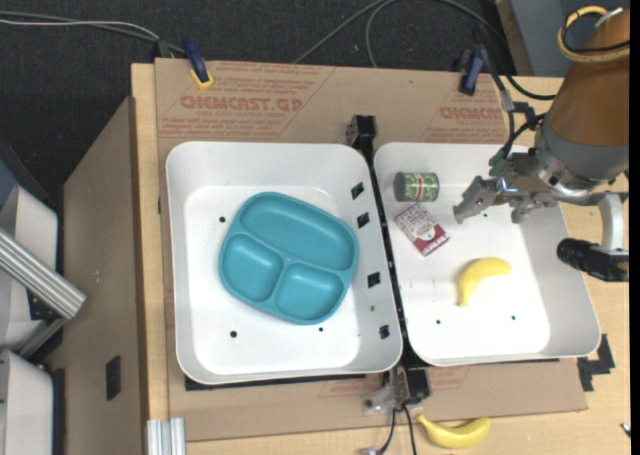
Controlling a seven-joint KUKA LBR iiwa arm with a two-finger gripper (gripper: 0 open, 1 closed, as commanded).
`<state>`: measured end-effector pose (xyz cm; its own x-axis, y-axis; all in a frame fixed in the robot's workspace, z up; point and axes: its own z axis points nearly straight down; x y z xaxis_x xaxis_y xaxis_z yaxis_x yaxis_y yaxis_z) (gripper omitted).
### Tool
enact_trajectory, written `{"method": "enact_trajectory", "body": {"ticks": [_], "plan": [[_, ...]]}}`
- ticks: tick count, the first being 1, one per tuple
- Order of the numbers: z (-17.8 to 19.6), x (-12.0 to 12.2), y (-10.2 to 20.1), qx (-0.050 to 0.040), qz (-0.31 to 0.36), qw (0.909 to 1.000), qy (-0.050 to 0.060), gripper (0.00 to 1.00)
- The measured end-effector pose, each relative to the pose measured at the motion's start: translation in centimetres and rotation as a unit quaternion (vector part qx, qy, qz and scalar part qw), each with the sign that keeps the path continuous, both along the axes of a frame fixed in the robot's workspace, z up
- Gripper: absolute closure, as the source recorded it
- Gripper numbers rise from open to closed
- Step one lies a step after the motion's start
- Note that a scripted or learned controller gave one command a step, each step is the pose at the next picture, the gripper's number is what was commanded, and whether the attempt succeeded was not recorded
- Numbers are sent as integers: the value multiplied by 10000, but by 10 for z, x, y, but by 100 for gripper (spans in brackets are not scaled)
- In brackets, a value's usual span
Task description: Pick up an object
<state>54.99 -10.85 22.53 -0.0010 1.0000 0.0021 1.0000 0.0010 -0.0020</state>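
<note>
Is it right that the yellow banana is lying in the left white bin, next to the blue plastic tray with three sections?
Not quite. The camera view shows the yellow banana lying in the right white bin, below the small green can and the red and white packet. The blue plastic tray with three sections is by itself in the left white bin.

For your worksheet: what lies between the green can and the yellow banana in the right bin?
The red-and-white packet lies between the can and banana in the camera view.
</note>
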Motion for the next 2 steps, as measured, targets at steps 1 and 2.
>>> {"method": "enact_trajectory", "body": {"ticks": [1,2], "plan": [[-62,-6,3,4,-7,10000,30,0],[-107,-9,-3,2,-11,10000,25,0]]}}
